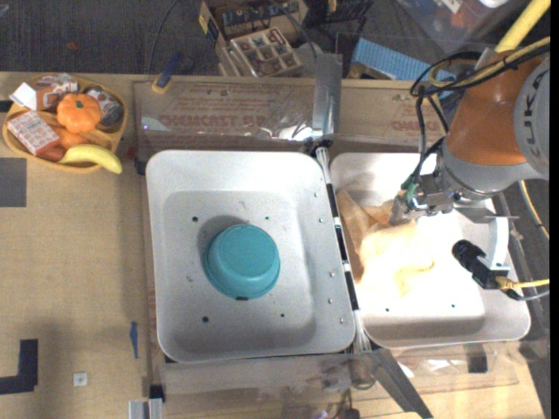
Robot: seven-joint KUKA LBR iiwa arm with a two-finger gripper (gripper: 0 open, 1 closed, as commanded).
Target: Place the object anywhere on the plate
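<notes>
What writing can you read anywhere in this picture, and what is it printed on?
"KUKA", partly cut off at the picture's edge, on the grey arm.
Reddish lettering on the cardboard strip behind the left bin: too faint to read.
Labels on the small packets in the fruit bowl: too small to read.

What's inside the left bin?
One teal plate sits near the middle of the left bin, on the white floor. Whatever lies under the plate is covered.
</notes>
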